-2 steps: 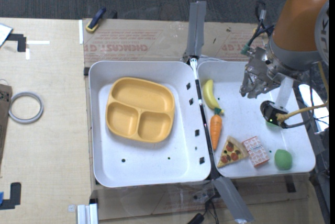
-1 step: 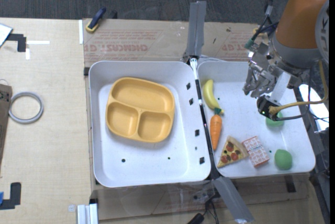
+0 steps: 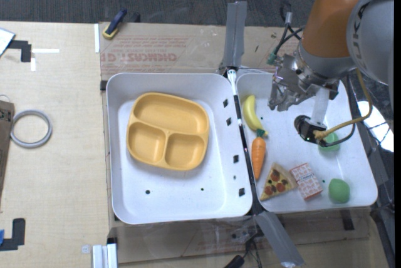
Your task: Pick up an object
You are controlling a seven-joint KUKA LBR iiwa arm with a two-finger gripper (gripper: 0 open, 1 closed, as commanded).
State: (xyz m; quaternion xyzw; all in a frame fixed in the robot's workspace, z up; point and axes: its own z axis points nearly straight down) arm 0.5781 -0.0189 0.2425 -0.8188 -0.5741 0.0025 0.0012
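Seen from above at a slant, two white bins sit side by side on the tabletop (image 3: 56,198). The left bin (image 3: 125,198) holds a yellow tray (image 3: 168,131) with three compartments, lying flat near its middle.

The right bin (image 3: 357,163) holds the loose items. A banana (image 3: 250,113) lies along its left wall, with a carrot (image 3: 258,157) just below it, leafy end toward the banana. A pizza slice (image 3: 277,182) lies near the front edge, and a small red-and-white box (image 3: 306,180) sits just beside it on the right. A green ball (image 3: 339,190) rests in the front right corner. Another green thing (image 3: 329,140) lies further back, partly hidden by a black part of the arm.

The arm (image 3: 338,16) reaches in from the right, and the hand (image 3: 282,101) hangs over the back of the right bin, to the right of the banana and apart from it. Nothing shows between its fingers; whether they are spread or pressed together I cannot tell.

On the tabletop left of the bins lies a tape roll (image 3: 29,128).
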